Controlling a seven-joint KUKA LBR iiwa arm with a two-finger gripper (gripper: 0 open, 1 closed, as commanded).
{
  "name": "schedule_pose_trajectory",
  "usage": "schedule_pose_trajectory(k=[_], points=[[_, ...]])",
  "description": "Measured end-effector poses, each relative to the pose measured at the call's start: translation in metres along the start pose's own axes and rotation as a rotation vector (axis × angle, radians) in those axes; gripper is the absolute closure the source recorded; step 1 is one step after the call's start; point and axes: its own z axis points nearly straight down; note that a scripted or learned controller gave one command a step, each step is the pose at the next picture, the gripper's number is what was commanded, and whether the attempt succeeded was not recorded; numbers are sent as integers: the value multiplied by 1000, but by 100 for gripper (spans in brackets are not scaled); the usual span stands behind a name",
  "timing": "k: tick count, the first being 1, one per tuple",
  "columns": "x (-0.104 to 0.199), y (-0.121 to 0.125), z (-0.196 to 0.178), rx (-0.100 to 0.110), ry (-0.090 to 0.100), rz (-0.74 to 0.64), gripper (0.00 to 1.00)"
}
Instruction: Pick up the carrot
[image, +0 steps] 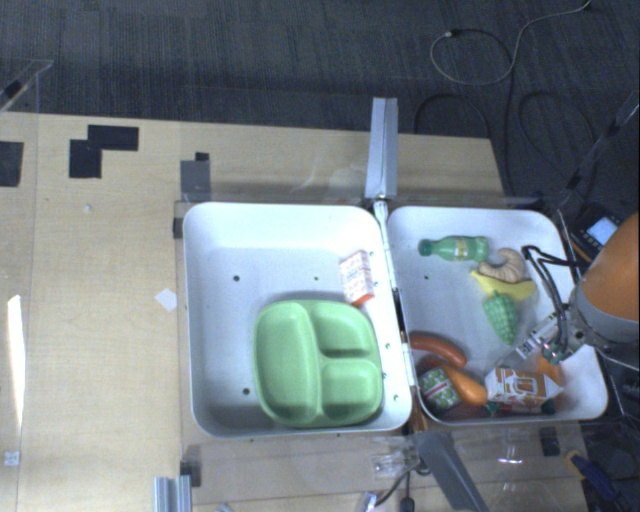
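From my remote station I see the gripper (545, 343) poised over the right bin (440, 225), close to that bin's right wall and nearer its front edge than its back; whether it is spread or closed I cannot tell, as the metal tip is small and blurred. Nothing is visibly caught in it. Just in front of the tip, touching or nearly so, lies a small orange-and-white carton (520, 388) against the front right corner. The carrot (465, 383) lies to the left of that carton, along the front edge of the right bin, pointing aslant, well to the left of the gripper and apart from it. Beside the carrot, a red-and-green packet (437, 388) sits at the front left corner, and a red sausage-shaped item (438, 346) lies just behind both. A green textured piece (501, 316), a banana (505, 287) and a green bottle (455, 247) lie toward the back edge. In the left bin (230, 240), a green divided tray (318, 362) fills the front right area, a small packet (356, 277) behind it.
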Motion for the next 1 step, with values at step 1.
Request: schedule_pose_trajectory(k=[1], points=[[80,52,-23,6,7,-137,0]])
